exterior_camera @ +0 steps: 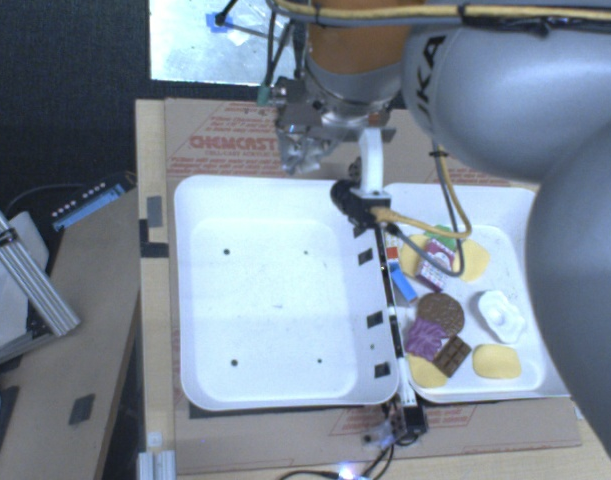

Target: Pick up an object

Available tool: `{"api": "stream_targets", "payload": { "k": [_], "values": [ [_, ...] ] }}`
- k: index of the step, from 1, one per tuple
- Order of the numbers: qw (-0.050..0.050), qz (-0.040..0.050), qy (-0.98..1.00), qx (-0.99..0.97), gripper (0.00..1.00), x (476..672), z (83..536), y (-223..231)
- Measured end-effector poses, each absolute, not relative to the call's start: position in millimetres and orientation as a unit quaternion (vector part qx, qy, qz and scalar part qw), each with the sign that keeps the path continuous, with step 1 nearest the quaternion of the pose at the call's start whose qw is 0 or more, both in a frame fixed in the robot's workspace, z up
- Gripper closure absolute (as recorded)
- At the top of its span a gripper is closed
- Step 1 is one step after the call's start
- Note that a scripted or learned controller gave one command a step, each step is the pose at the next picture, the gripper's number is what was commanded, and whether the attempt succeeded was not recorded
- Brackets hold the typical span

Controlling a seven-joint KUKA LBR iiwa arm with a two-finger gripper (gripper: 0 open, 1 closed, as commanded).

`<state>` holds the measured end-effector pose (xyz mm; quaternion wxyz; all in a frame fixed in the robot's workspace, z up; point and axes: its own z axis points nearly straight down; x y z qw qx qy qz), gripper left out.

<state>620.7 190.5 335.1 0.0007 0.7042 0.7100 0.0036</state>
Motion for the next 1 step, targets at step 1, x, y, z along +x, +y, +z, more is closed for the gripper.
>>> {"api": "stream_targets", "payload": {
  "k": [1],
  "values": [
    [0.000, 0.0018, 0.709, 0.705, 1.00, 669.6, 325.3, 236.4]
  ]
}}
